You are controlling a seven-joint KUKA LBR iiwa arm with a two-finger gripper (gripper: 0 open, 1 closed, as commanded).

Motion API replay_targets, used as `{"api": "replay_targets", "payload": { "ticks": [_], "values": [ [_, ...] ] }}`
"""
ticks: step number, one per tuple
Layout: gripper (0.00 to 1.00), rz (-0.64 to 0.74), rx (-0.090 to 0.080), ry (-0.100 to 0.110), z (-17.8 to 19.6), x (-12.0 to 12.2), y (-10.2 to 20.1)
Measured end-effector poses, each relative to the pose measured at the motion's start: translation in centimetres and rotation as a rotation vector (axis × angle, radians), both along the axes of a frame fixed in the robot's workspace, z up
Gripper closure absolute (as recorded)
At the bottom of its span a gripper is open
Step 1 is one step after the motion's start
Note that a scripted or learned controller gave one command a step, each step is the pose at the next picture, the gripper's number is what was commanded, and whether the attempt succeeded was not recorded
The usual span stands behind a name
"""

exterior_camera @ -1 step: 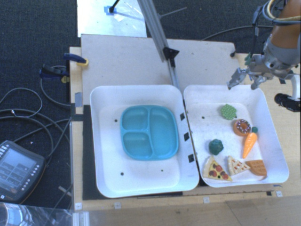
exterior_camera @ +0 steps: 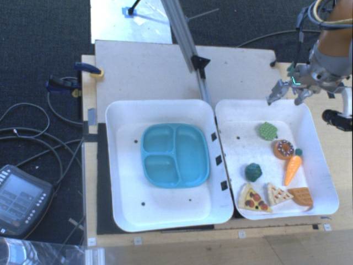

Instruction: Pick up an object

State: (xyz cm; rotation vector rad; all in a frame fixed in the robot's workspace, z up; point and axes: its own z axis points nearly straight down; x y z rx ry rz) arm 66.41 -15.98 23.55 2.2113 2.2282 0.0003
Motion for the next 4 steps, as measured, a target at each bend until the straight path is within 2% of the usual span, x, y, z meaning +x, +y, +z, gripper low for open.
{"api": "replay_targets", "payload": {
  "ticks": [1, 3, 4],
  "values": [
    [0.0, -0.005, 0.001, 0.005, -6.2, -0.5, -0.1],
    [0.0, -0.003, 0.001, 0.003, -14.7, -0.7, 0.4],
    [1.0, -0.002, 0.0, -0.003, -13.2, -0.5, 0.4]
  ]
}}
